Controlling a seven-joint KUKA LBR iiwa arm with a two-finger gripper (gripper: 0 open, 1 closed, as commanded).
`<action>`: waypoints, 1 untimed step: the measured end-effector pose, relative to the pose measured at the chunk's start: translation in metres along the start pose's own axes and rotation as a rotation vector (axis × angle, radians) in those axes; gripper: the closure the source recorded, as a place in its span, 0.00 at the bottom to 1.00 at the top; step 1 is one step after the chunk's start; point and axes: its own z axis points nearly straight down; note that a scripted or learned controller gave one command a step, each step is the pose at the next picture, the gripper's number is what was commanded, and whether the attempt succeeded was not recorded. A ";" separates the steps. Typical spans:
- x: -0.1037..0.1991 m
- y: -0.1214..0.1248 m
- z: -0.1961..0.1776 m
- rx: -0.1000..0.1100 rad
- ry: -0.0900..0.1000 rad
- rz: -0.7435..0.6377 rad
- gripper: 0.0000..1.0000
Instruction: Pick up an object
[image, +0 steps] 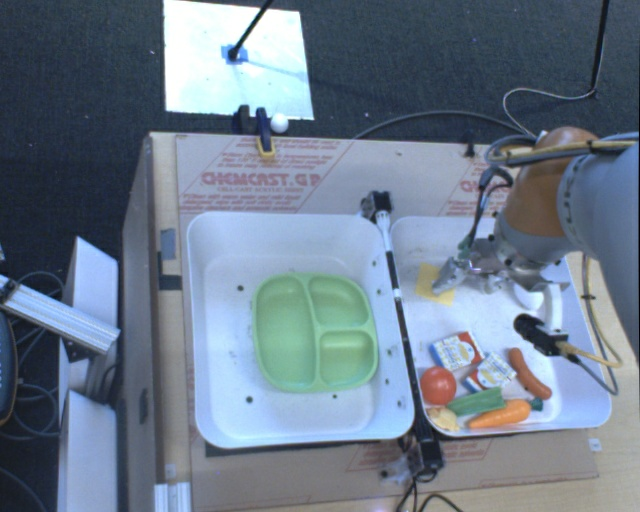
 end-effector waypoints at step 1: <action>-0.001 0.001 -0.011 -0.003 -0.001 -0.001 1.00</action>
